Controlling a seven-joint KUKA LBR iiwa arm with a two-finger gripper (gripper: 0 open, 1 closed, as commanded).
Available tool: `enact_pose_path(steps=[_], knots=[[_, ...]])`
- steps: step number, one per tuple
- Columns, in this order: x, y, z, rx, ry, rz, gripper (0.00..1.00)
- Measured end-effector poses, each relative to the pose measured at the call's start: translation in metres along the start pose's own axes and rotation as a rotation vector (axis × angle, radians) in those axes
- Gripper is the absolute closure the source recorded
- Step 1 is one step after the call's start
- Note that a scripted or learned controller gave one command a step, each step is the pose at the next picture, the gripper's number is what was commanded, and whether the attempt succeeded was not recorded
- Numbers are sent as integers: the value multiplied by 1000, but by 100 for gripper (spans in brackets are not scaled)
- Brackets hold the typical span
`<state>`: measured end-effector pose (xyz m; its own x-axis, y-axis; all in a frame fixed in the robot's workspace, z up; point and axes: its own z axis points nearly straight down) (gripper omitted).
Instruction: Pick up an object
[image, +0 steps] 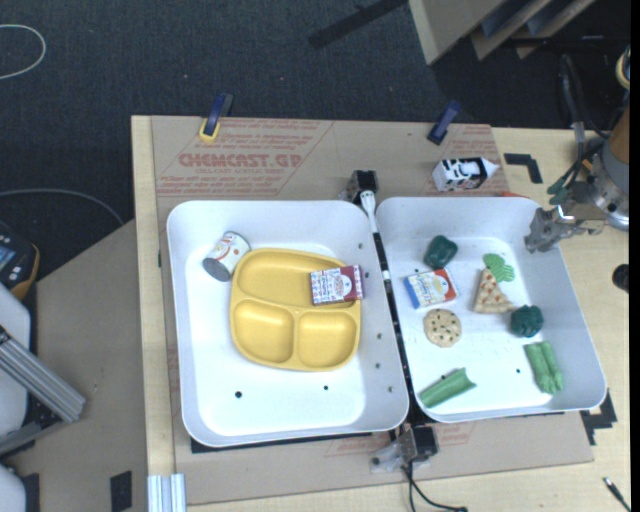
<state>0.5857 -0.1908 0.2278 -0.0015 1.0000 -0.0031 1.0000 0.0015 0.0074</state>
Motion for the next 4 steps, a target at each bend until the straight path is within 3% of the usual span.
enact_pose_path(steps=[1,2,3,4], knots=[[50,13,-10,2,3,-5,100],[104,23,8,11,6,-4,100],[154,37,-7,2,4,-5,100],[146,44,5,4,1,1,100]])
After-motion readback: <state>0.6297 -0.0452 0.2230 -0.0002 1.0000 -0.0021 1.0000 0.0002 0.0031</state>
